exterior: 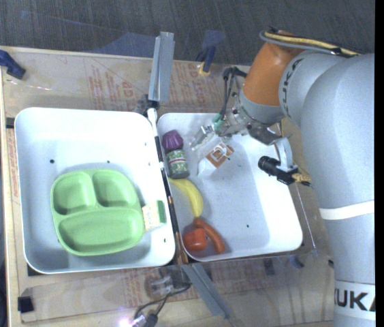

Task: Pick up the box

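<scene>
The hand (214, 133) hovers over the small brown-and-white cardboard box (218, 154); I cannot tell its opening. A slightly off-centre descent could nudge the box aside.

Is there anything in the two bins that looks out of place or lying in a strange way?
A small pale box leans on the right edge of the green divided plate in the left bin, against the bin wall, rather than lying flat. In the right bin, the bottle lies on its side.

You have two bins (42, 125), one green plate (97, 211), one bottle (176, 155), one banana (190, 196), one small box (218, 154), one red-orange item (203, 238).
</scene>
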`<state>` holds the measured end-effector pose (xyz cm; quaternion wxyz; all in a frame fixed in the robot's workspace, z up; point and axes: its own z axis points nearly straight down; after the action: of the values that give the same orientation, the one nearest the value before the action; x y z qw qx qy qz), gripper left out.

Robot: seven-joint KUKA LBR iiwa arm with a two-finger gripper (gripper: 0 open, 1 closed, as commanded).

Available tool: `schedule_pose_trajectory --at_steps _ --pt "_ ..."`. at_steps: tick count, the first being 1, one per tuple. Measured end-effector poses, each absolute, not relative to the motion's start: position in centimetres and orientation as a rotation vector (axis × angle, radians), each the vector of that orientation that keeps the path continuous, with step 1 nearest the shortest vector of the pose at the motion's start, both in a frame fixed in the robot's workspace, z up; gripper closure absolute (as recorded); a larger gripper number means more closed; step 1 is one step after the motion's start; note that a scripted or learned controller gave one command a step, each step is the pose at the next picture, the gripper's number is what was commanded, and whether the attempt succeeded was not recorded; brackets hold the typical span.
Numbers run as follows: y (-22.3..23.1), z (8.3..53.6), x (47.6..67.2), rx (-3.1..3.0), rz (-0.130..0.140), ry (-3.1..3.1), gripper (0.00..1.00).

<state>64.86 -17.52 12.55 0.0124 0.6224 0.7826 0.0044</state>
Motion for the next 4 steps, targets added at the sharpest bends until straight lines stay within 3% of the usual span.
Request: schedule_pose_trajectory --at_steps 1,2,3,4 --pt "-10.1 17.5 61.4 1.888 -0.001 2.514 0.00" --pt "-12.5 15.6 57.1 1.976 -0.006 2.447 0.00" --pt "-11.7 9.2 60.9 1.910 -0.008 2.492 0.00" --pt "-20.5 15.0 61.6 1.992 0.001 2.429 0.00"
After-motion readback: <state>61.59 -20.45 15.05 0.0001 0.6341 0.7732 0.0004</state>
